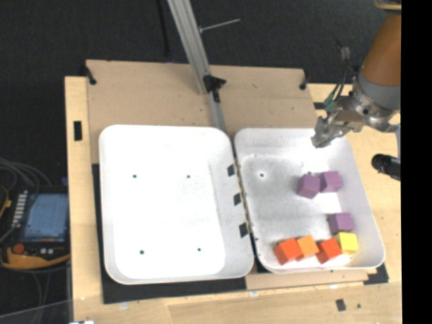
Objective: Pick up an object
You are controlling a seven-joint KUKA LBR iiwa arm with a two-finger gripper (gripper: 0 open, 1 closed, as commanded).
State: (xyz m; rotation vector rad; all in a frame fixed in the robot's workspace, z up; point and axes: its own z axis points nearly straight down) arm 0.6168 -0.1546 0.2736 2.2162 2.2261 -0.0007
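Blocks in right bin

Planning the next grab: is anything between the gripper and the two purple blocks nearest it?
Nothing visible. The gripper hangs over the right bin's far corner, and only bare bin floor lies between it and the purple blocks.

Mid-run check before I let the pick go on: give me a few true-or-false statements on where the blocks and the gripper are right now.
1. All the small blocks lie in the right white bin. True.
2. The gripper hangs over the left white bin. False: it is over the far edge of the right bin.
3. Two purple cube blocks sit side by side near the right bin's middle. True.
4. The yellow cube block sits alone at the bin's far left corner. False: it is at the near right, beside a red-orange block.
5. A third purple block lies just behind the yellow one. True.
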